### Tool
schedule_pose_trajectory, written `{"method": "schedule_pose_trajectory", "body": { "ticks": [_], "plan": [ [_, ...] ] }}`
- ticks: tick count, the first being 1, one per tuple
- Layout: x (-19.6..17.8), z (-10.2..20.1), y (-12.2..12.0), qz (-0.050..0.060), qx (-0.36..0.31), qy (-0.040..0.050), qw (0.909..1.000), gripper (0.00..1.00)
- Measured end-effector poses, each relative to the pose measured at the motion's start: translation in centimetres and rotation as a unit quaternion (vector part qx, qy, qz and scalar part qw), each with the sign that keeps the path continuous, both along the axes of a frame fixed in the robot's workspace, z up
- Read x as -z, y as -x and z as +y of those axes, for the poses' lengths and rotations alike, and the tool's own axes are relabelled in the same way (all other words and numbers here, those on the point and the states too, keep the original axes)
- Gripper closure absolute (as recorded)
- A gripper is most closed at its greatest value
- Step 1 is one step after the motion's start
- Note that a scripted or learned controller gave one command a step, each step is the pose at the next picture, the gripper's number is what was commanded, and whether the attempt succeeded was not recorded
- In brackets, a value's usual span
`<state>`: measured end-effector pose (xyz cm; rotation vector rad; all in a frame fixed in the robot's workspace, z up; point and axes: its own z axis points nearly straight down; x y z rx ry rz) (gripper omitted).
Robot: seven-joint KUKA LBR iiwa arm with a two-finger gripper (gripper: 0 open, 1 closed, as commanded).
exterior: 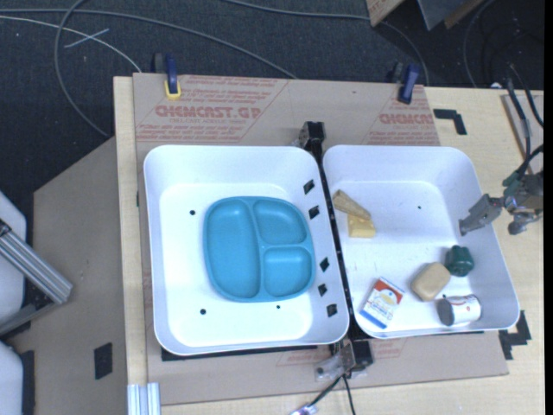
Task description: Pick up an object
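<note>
gripper (499,213) hanging over right bin's (390,164) right rim, fingers spread, holding nothing; nearest item: dark green rounded piece (460,260).

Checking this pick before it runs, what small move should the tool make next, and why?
Probably ease the tool down and inward toward the dark green object. It sits at the right bin's right edge, above the objects, and that one lies nearest.
</note>
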<state>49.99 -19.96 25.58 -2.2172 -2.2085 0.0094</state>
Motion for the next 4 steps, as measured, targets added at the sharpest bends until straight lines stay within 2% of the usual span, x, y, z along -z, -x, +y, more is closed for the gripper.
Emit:
{"method": "schedule_pose_trajectory", "body": {
  "ticks": [1,4],
  "plan": [
    [-0.6,0.1,-0.3,-0.006,-0.002,0.0017,1.0,0.0],
    [16.9,-0.6,-1.0,-0.004,-0.002,0.0005,1.0,0.0]
  ]
}}
